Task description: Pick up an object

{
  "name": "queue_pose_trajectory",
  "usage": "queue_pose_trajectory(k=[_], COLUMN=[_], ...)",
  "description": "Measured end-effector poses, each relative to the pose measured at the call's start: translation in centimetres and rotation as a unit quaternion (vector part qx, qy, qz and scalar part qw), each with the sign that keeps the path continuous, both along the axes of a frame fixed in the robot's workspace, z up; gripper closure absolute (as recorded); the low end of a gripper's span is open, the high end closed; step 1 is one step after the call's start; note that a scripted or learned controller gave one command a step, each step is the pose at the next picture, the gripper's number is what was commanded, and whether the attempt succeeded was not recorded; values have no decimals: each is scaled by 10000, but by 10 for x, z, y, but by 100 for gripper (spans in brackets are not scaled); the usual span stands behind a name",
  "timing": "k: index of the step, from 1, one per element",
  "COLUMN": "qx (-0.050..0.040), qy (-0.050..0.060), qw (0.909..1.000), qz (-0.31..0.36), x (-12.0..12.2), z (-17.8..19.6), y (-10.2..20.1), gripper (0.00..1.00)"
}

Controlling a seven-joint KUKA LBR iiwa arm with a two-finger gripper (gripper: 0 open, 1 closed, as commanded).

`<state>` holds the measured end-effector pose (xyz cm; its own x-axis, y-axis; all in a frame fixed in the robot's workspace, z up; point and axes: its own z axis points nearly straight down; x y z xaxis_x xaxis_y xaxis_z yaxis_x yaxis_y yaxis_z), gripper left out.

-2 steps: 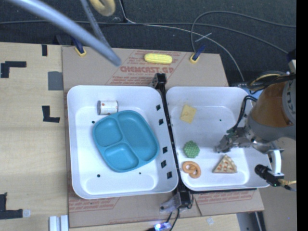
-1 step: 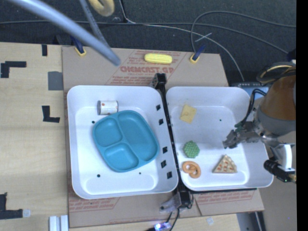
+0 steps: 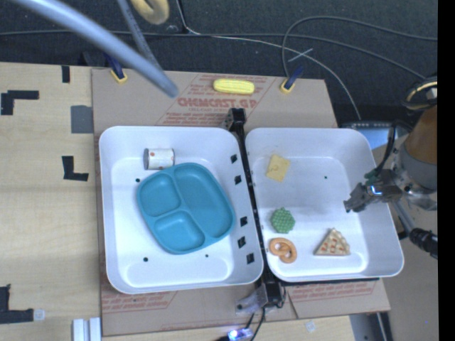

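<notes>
Meanwhile, the gripper (image 3: 359, 197), grip state unclear, is hovering over the right bin (image 3: 370, 261), needing descent onto the pizza slice (image 3: 332, 244).

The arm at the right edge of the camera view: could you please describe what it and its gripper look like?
The arm is grey with an orange band above the wrist. Thin black cables loop alongside it. Its gripper is small, dark and metallic, with two short fingers, over the right bin's rim.
</notes>
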<state>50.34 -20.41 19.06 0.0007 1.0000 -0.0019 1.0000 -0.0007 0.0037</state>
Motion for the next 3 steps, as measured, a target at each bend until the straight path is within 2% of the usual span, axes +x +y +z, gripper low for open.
queue_pose_trajectory(k=[1, 3], qx=[-1, 16], qy=[-1, 26], qw=[10000, 10000], qz=[9, 33], x=[2, 26], z=[44, 23], y=[-6, 105], gripper=[100, 100])
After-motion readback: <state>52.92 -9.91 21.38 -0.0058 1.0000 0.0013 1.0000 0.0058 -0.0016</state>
